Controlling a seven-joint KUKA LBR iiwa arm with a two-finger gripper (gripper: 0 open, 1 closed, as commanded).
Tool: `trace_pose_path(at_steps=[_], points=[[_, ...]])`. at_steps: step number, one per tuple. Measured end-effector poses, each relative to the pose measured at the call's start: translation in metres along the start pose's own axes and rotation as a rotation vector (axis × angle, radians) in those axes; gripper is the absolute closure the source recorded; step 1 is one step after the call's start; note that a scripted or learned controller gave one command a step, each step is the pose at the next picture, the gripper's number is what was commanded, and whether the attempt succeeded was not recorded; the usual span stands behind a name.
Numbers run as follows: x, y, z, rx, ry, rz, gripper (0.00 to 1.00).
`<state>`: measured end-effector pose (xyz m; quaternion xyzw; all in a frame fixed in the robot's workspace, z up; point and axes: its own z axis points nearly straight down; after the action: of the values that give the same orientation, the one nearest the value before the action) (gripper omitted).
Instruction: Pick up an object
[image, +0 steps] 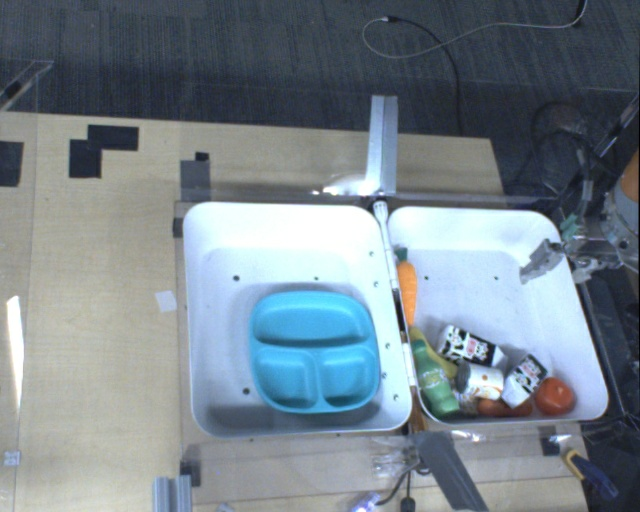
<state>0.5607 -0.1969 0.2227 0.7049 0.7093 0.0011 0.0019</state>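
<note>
A pale wooden bench top (90, 330) with black square markings (100, 148) near its far left edge sits against dark grey ribbed carpet flooring (200, 50), across which a thin pale cable (440, 40) loops.

The arm (622, 190) is reaching in from the right edge of the camera view, with only its grey end and a sliver of the orange band (630, 180) showing. The gripper (545, 260) is pointing leftward and slightly down, hanging at the far right side of the view. Its metal fingers (538, 262) are showing as one pale grey tip, holding nothing.
</note>
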Motion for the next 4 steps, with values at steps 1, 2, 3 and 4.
trace_pose_path(at_steps=[1,2,3,4], points=[[0.067,-0.001,0.019,-0.001,0.001,-0.121,0.00],[0.067,-0.001,0.019,-0.001,0.001,-0.121,0.00],[0.023,0.068,0.021,-0.002,-0.001,-0.097,0.00],[-0.003,0.083,0.031,-0.003,-0.001,-0.057,0.00]])
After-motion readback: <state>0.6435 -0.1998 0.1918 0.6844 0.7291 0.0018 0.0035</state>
